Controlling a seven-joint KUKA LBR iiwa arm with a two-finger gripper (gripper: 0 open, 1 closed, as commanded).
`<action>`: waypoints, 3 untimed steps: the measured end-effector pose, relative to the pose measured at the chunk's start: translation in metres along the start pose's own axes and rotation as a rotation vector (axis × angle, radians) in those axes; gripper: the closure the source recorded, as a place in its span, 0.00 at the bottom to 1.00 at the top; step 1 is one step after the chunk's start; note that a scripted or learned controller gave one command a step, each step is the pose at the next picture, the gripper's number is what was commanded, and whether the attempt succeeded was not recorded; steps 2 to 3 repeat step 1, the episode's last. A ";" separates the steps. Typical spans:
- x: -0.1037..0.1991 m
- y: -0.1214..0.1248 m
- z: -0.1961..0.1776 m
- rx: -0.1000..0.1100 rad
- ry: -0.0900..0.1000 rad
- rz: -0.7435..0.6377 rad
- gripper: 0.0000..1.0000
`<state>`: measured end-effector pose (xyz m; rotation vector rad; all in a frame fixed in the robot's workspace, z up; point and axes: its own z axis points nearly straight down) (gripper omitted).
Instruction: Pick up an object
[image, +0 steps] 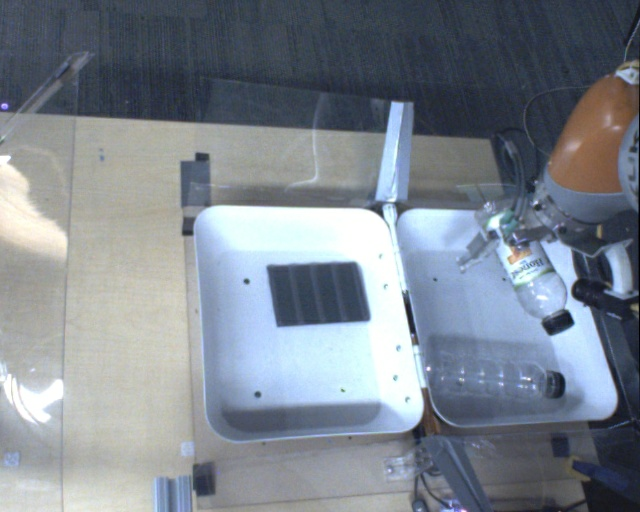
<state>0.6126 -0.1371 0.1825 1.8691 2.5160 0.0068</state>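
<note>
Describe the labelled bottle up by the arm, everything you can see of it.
The labelled bottle is small, clear plastic, with a dark cap at its lower end and a white label with orange and green print. It is tilted, cap pointing down and right, over the back right part of the right bin. Its upper end sits at the hand, which appears to grip it between its fingers.

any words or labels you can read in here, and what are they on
No text can be read.
Small clear plastic bottle with a dark cap, at the claw over the right white bin: white label with orange and green print, too blurred to read.
Larger clear plastic bottle lying in that bin: no label visible.
</note>
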 end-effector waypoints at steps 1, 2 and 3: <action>-0.002 0.017 0.095 -0.001 0.000 -0.088 1.00; -0.002 0.017 0.095 -0.001 0.000 -0.088 1.00; -0.002 0.017 0.095 -0.001 0.000 -0.088 1.00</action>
